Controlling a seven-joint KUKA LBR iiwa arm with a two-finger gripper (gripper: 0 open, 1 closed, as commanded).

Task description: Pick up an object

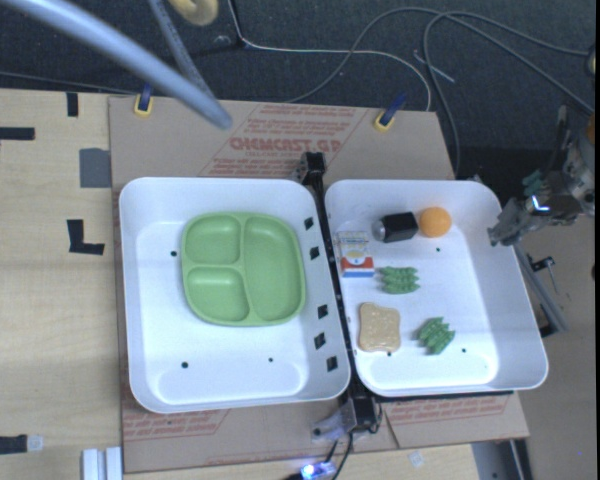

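Jaws' spread cannot be told; gripper (540,206) hangs just right of the right bin (500,353), orange ball (435,221) nearest leftward.

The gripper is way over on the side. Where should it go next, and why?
Probably inward over the right bin, toward the orange ball. The gripper sits outside the bin's right rim, near no object, and the ball is the closest thing to it, next to a dark can.
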